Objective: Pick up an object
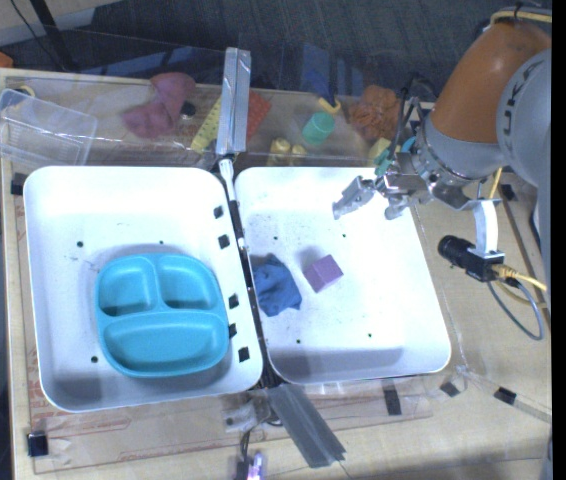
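A small purple block [323, 271] lies in the middle of the right bin [418, 308]. Just left of it, a crumpled dark blue object [275, 286] rests against the bin's left wall. My gripper [373, 202] hangs over the bin's far right part, up and to the right of the purple block. Its fingers [349, 201] are open and hold nothing.
The left bin [53, 228] holds a light blue divided tray [163, 313]. Behind the bins, a clear-walled area contains several toys, among them a pink one [159, 103] and a green cup [318, 127]. A black cable fitting [466, 254] sticks out right of the right bin.
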Motion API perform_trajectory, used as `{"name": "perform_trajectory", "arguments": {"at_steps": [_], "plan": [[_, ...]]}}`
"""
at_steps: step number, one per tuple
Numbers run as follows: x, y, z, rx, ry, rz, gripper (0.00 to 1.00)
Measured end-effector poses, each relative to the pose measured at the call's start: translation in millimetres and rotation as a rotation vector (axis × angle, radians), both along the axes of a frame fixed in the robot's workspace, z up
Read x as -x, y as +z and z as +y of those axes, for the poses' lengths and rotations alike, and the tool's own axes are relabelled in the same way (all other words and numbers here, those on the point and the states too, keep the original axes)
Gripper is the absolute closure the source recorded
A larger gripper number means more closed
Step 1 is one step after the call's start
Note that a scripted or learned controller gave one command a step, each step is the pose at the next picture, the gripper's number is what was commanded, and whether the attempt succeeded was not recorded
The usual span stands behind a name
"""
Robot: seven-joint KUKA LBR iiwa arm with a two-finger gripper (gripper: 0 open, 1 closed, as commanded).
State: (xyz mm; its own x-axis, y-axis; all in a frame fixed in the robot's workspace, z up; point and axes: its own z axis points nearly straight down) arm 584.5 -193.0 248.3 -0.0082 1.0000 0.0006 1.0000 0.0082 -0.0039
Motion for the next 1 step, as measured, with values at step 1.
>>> {"name": "perform_trajectory", "arguments": {"at_steps": [1], "plan": [[9.6,-78.2,-16.8,0.001,0.053,0.0,0.0]]}}
